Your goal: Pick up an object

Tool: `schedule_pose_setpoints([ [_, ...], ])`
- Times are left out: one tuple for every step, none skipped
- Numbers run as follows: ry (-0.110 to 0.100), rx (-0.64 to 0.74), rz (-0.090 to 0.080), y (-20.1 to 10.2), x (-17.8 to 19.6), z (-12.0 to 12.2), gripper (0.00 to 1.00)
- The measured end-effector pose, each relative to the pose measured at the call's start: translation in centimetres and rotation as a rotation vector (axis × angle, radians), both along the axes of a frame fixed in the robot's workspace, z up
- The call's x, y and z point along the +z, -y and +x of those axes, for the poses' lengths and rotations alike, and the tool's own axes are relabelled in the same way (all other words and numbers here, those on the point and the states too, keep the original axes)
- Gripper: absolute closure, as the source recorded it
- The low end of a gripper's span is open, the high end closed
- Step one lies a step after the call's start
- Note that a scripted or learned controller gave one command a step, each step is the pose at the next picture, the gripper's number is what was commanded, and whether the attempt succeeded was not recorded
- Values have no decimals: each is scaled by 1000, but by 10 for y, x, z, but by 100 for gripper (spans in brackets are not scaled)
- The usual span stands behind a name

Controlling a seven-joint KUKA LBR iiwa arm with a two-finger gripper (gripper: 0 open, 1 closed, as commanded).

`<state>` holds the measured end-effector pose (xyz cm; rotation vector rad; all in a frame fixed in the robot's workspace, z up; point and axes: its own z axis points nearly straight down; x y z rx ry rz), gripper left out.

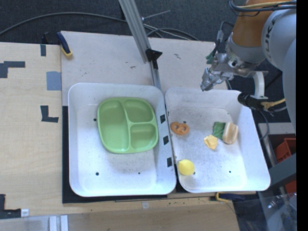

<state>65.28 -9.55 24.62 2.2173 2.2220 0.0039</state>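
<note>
The right white bin [250,148] holds several small items: an orange pretzel-shaped piece [179,128], a yellow ball [186,167], a yellow wedge [211,142], a green piece [219,129] and a tan bread-like piece [230,133] lying against it. My gripper [209,82] hangs above the far rim of that bin, well clear of the items, with nothing seen between its fingers. The grey arm with its orange band comes in from the upper right.
The left white bin [82,143] holds a green divided plate [128,124]. A slanted metal post [137,25] rises behind the bins. Black cables lie at the back, and a blue and yellow clamp [64,44] sits on the bench at far left.
</note>
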Motion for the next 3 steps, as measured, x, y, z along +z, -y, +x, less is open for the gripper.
schedule_pose_setpoints([
  [-4, 4, 2, -51, 5, -12, 100],
  [-7, 5, 1, -109, -7, -9, 100],
  [-6, 5, 2, -164, -2, -22, 100],
])
